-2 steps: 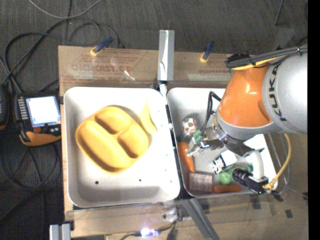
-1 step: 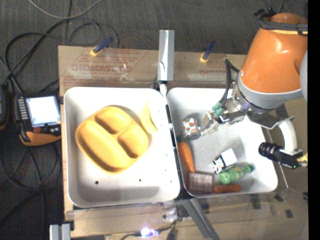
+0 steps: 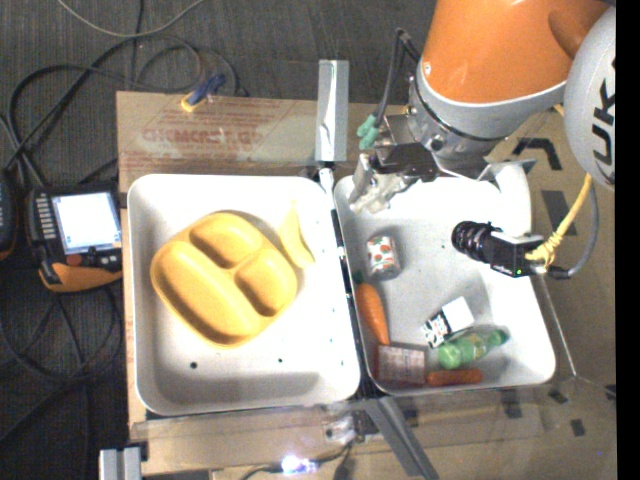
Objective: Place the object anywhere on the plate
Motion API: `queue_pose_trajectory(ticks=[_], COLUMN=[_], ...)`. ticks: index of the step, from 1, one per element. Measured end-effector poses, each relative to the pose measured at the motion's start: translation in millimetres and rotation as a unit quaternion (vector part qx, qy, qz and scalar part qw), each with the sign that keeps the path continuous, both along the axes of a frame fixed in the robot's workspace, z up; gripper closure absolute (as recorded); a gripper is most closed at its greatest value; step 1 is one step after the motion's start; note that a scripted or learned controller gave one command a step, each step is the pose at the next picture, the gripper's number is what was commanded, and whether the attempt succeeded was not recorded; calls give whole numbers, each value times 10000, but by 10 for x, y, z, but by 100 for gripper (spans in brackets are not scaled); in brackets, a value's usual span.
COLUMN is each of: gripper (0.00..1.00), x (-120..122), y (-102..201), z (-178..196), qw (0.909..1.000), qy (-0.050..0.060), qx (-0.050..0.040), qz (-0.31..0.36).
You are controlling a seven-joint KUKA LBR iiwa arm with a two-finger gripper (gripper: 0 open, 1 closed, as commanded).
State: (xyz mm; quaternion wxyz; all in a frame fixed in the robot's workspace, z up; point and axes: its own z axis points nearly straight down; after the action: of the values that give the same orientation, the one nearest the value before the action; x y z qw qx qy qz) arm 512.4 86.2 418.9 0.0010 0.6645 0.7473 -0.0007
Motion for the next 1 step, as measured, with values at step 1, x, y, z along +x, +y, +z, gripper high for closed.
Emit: queue_pose_trajectory(ticks=[1], gripper=[100], x=[-288], y=[-150], z=[-765], qw=[9943], qy=[18], qx=[6], qz=[-1063])
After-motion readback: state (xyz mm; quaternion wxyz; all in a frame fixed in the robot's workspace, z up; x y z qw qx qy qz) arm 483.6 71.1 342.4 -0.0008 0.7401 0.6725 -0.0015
